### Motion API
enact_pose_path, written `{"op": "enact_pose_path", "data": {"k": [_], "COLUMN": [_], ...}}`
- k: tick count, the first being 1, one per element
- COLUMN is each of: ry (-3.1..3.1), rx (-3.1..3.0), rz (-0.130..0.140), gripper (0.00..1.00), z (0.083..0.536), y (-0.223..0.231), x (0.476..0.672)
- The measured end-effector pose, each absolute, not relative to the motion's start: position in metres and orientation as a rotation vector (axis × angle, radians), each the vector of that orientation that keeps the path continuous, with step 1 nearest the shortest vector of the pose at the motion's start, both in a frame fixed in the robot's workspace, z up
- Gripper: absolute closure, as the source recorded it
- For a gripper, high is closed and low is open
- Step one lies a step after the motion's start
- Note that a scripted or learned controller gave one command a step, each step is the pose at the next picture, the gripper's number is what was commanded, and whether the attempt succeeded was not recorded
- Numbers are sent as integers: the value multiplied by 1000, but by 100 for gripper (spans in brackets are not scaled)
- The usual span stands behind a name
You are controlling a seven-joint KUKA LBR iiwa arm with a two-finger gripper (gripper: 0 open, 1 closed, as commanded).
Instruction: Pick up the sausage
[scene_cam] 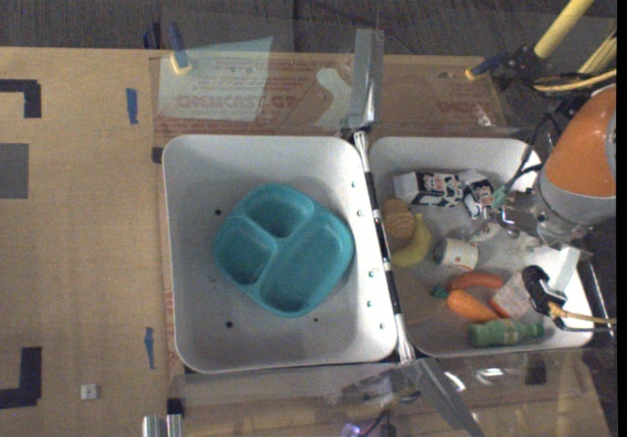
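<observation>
Nearby, black-and-white patterned carton [438, 187], unreadable

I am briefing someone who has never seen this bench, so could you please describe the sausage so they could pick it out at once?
Look in the right bin, toward its near edge. The sausage is the short reddish-orange piece lying just above the carrot. Unlike the carrot, it is blunt at both ends rather than tapered, and it is redder than the green bottle below.

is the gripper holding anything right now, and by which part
It cannot be told. The gripper sits low over the right bin, by the black-and-white carton, with nothing visible between its fingers. The sausage lies apart, beside the carrot.
</observation>
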State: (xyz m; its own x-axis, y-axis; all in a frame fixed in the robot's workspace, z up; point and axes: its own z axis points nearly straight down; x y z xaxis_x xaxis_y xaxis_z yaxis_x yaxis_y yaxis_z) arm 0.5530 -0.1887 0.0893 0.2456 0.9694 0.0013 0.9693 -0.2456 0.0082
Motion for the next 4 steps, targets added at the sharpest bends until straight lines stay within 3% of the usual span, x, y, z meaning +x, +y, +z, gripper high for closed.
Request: {"op": "enact_pose_path", "data": {"k": [1, 2, 3, 4], "ry": [1623, 703, 598, 321], "rx": [2687, 3062, 3074, 3124], "rz": [8, -2, 45, 5], "gripper": [0, 0, 0, 0], "z": [89, 150, 110, 124], "y": [-195, -191, -187, -192], "x": [570, 626, 613, 603]}}
